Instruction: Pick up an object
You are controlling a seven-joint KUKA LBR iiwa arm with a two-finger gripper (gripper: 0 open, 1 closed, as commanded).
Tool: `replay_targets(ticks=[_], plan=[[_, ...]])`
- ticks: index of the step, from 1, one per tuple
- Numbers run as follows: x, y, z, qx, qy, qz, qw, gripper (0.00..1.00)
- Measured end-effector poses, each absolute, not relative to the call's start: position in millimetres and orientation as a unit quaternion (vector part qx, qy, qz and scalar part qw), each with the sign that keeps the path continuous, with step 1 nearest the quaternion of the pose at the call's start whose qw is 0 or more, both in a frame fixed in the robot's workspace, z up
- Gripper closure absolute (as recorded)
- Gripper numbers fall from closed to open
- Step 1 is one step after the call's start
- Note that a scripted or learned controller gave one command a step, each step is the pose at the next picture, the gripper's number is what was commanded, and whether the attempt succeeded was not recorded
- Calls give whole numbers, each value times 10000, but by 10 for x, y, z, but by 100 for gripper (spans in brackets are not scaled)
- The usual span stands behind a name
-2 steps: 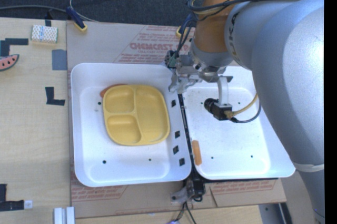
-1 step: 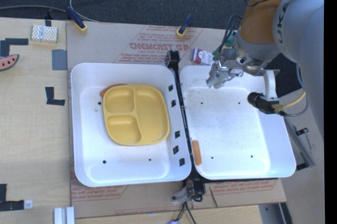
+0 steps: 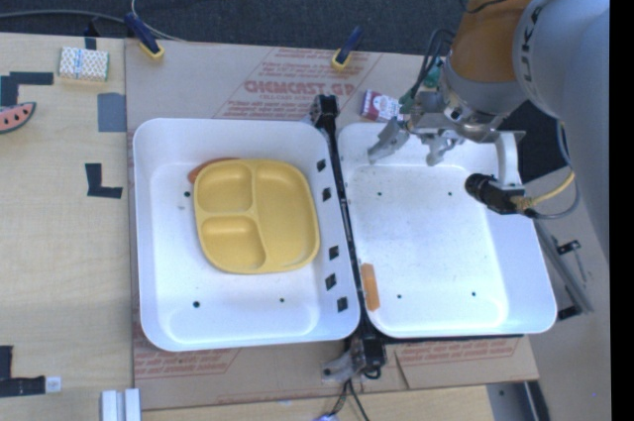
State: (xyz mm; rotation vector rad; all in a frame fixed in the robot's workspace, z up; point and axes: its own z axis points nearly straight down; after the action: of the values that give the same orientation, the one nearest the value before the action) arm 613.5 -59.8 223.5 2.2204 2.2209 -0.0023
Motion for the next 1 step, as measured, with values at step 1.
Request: replay_targets(ticks=[1], plan=[[6677,-456,1834,7067,7075,-16,-3,0]])
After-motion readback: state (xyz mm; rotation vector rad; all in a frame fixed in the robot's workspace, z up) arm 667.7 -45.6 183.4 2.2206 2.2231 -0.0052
